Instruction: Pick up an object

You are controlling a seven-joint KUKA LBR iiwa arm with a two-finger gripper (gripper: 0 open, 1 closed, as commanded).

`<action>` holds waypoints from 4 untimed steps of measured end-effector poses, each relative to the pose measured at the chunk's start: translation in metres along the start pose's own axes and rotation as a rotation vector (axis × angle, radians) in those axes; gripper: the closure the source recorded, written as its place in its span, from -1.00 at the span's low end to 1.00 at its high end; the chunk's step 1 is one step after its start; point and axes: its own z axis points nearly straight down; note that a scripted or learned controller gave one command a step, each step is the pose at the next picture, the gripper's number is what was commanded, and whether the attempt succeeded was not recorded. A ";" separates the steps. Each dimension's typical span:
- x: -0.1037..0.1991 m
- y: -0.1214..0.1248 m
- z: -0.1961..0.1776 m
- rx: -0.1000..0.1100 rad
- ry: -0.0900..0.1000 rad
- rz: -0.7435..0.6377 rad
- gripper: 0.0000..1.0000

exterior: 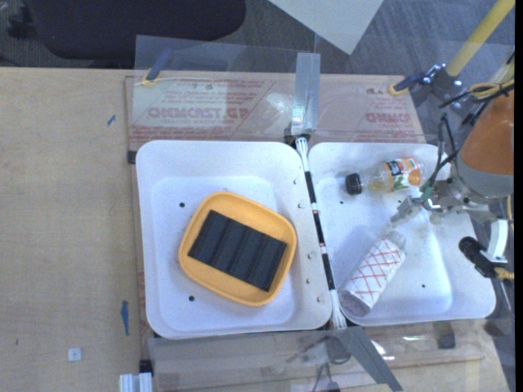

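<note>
- Wooden bench (pixel 57 219) is carrying two shallow white bins side by side, a clear sheet lying behind them and a dark chair showing at top left.
- You are seeing the left bin (pixel 163 170) holding a yellow tray (pixel 196 227) with a black ribbed insert (pixel 239 250), sitting near the middle.
- You are seeing the right bin (pixel 466 296) holding three things: a small bottle (pixel 396 175) with an orange label lying on its side near the back wall, a black cap (pixel 353 184) just beside its left end, and a paper cup (pixel 374 271) with a red lattice print lying on its side toward the front.
- Arm is reaching in from the right, orange band at the edge; the gripper (pixel 417 205) is hanging low over the back-right part of the right bin.
- You cannot tell whether it is open or closed from this slant, and nothing is showing as held.
- Bottle is lying just beyond and slightly left of the claw, long axis running left to right; it is the nearest target, I judge.
- Cup is lying down-left of the claw, long axis slanting from upper right to lower left, open mouth toward the front.
- Any grasp is probably needing the claw closing across the chosen long axis.
</note>
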 end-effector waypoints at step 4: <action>0.031 0.080 -0.002 0.039 0.000 -0.324 -1.00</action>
